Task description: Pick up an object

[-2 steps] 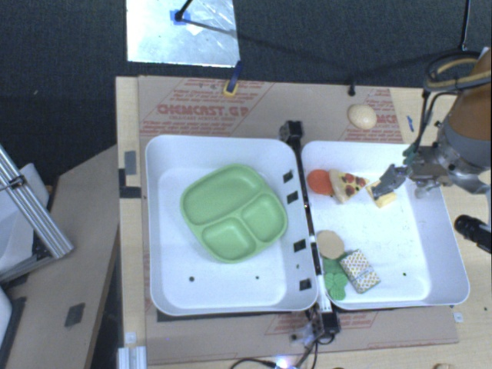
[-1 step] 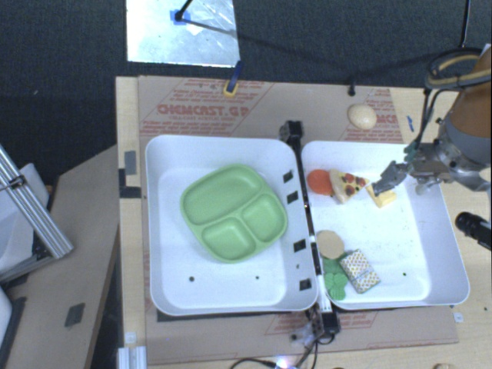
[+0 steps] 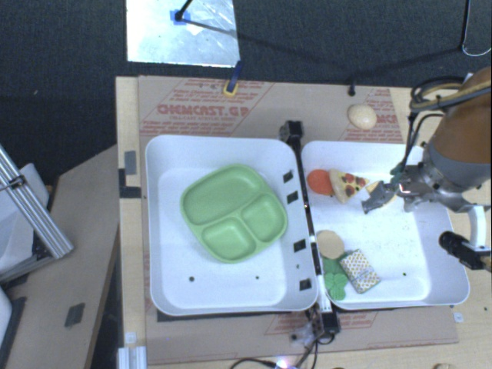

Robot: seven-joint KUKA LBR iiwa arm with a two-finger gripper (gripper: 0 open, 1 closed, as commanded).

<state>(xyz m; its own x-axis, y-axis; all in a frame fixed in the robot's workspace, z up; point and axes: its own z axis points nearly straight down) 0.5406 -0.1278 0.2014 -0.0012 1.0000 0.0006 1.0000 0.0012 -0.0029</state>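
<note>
Nearest, in the near left corner of the right bin: a stack of green discs, touching a patterned box that lies tilted just to their right. Just behind the discs, against the divider, a tan disc.

Further back in the same bin, near its far left corner: a red tomato touching a pizza slice on its right, with a small pale scrap beside the slice's right end. Just right of the slice and over the bin floor, the gripper, dark and pointing left, reaching in on the grey arm from the right. Nothing seen in its grasp; impossible to tell whether open or closed.

In the left bin: a green plate with three compartments, lying roughly in the middle, turned at an angle.

Beyond the right bin, on the cardboard bench top: a pale egg, well apart from everything in the bins. Further left at the far edge, a small yellow clip. Farthest of all, a shiny foil sheet on dark floor.
</note>
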